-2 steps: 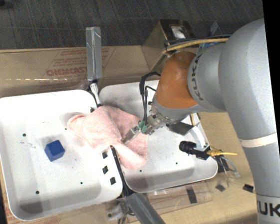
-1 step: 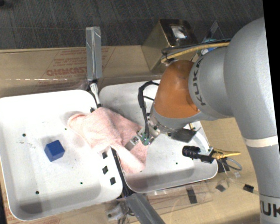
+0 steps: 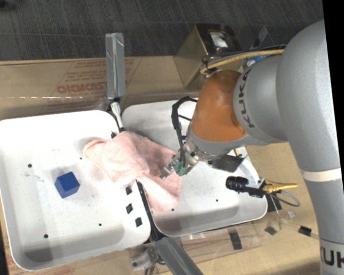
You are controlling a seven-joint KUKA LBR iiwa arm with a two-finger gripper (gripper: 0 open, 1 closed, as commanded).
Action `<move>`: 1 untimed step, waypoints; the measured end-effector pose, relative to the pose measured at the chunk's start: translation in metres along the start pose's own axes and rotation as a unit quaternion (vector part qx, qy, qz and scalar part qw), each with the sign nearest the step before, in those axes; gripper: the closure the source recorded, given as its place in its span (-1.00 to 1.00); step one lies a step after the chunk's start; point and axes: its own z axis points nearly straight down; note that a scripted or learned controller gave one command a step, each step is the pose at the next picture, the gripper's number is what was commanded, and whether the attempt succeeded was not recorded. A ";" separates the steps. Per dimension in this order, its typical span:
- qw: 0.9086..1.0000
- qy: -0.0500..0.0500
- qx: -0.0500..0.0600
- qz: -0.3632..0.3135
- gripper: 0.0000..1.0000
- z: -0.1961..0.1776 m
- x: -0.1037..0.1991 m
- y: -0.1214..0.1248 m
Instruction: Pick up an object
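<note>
My gripper (image 3: 178,166) is sitting low in the right bin (image 3: 220,211) at the pink cloth (image 3: 134,156), which is draping over the shared rim into the left bin (image 3: 16,182); whether I'm pinching it, I cannot tell. A blue cube (image 3: 67,184) is lying left, with open floor around it.

Pink cloth (image 3: 134,159): soft, matt, nubby like terry, draped over the wall between the two bins. Left bin (image 3: 16,182) and right bin (image 3: 157,114): smooth white plastic, slight sheen. Blue block (image 3: 67,184), left of cloth: smooth, matt. Cardboard (image 3: 43,87) behind the bins: matt brown, printed red. Arm (image 3: 291,101), right of cloth: smooth grey shell, glossy orange band (image 3: 215,113).
</note>
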 end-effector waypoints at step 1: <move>0.996 -0.001 0.000 0.091 1.00 -0.091 -0.009 0.100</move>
